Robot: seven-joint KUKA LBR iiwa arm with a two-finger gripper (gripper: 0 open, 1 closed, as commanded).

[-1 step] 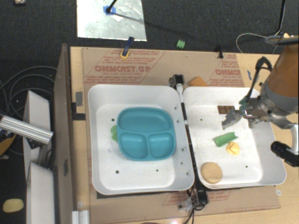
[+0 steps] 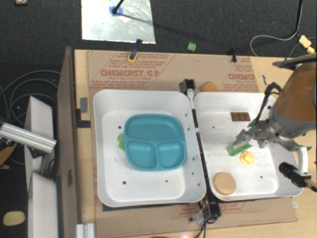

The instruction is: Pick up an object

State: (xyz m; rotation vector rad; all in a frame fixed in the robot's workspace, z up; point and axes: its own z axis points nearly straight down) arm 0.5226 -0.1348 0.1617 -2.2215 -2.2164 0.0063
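Green object (image 2: 239,148), flat and elongated, lies tilted in the right bin (image 2: 218,113), right of the frame's centre, directly under the gripper (image 2: 247,139). The gripper's tips sit at the object's upper end, but whether they are clenched on it or released I cannot tell. The grey arm (image 2: 297,103) reaches in from the right edge of the frame and bends down-left into the bin. Just below-right of the green object lies a small yellow piece (image 2: 246,157); a round tan disc (image 2: 224,183) sits lower left, and a brown chocolate bar (image 2: 240,116) above. The left bin (image 2: 106,148) holds a blue 3-compartment plate (image 2: 154,142). Both bins rest on the counter (image 2: 148,68).
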